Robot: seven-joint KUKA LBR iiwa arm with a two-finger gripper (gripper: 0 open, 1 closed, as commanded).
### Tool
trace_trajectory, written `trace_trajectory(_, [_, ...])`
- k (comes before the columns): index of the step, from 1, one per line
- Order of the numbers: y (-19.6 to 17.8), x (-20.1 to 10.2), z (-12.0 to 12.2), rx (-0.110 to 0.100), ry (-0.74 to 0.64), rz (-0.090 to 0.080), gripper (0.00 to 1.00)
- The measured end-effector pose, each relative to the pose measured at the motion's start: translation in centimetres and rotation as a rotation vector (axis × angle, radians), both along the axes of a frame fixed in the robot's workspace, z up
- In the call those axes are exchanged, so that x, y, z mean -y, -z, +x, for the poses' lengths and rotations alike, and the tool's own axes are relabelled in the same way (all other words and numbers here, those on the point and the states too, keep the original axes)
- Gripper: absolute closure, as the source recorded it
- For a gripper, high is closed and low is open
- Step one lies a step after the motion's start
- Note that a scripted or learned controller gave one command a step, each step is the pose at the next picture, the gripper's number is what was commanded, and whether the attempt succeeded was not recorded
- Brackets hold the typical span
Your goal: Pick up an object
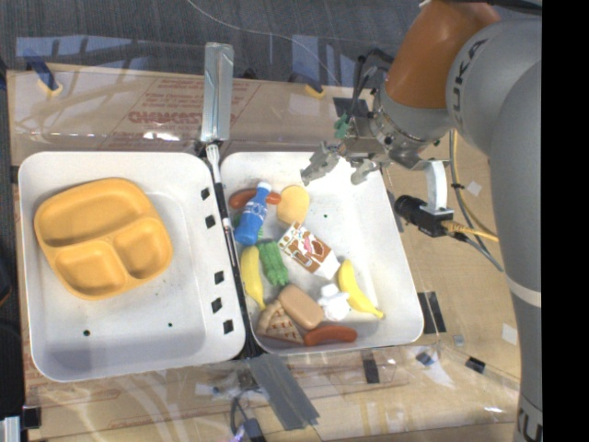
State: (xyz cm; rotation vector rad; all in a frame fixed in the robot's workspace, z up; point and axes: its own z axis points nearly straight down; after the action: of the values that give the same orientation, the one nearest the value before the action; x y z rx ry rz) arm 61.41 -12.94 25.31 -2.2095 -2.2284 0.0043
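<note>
My gripper (339, 168) hangs over the back edge of the right bin (391, 256), its two grey fingers spread apart with nothing between them. Below and left of it lie toy foods: a blue bottle (251, 215), an orange-yellow round piece (293, 203), a small carton (306, 250), a green piece (272, 261), a yellow corn-like piece (251, 275), a banana (357, 289), a brown bread piece (300, 306), a waffle (273, 321) and a sausage (329, 335).
The left bin (120, 339) holds a yellow divided tray (101, 236). A grey metal bar (217, 90) stands behind the divider between the bins. The arm's grey and orange body (460, 63) fills the upper right, with cables beside the right bin.
</note>
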Motion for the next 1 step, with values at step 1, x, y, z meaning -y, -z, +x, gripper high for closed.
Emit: trace_trajectory(1, [12.14,-1.68,-3.24,0.007,0.241,-0.003,0.00])
